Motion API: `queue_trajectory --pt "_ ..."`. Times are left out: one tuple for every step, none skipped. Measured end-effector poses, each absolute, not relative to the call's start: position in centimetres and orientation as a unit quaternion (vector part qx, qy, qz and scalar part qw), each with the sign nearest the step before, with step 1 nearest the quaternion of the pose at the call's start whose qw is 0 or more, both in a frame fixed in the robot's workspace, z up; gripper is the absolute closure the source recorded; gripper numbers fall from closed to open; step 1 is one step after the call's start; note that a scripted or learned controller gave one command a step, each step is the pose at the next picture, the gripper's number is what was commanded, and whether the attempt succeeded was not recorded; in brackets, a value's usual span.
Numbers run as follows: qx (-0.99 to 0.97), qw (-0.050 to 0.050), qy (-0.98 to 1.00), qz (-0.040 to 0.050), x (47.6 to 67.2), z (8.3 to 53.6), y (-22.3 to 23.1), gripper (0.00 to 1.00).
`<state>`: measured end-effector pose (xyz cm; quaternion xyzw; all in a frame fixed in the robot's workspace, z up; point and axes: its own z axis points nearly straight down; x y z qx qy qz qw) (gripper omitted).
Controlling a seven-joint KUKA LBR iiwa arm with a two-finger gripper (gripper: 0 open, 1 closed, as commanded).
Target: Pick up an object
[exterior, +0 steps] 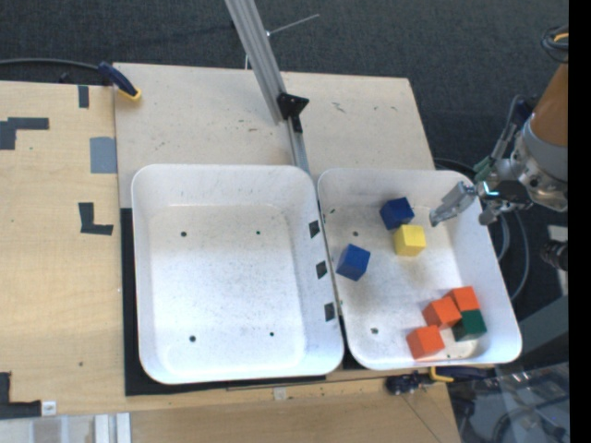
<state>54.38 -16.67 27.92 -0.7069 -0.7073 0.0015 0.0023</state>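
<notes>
1. The left bin (pixel 226 275) offers no target, so I judge the work belongs in the right bin (pixel 362 187).
2. Going rightward there, a blue cube (pixel 353 261) lies near the bin's left wall, a second blue cube (pixel 396 212) sits further back, and a yellow cube (pixel 410 239) rests just beside it.
3. Near the front right corner, three orange cubes (pixel 444 313) and a green cube (pixel 473 324) crowd together; these look awkward to separate.
4. The gripper (pixel 454 201) hangs at the bin's right rim, close to the yellow cube; whether it is parted or closed, I cannot tell, and nothing shows in it.
5. A sound approach, in my judgement: centre over the yellow cube, straddle its free faces away from the blue neighbour, then descend squarely.
</notes>
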Motion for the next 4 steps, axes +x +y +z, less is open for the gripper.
queue_trajectory --pt "-0.706 0.0 -0.708 0.0003 54.5 28.1 -16.7 0.0" --pt "-0.707 0.003 -0.707 0.0022 54.2 21.8 -16.2 0.0" --pt "-0.707 0.002 -0.707 0.0021 54.4 17.3 -16.3 0.0" --pt "-0.707 0.002 -0.708 0.002 55.0 12.6 -15.9 0.0"
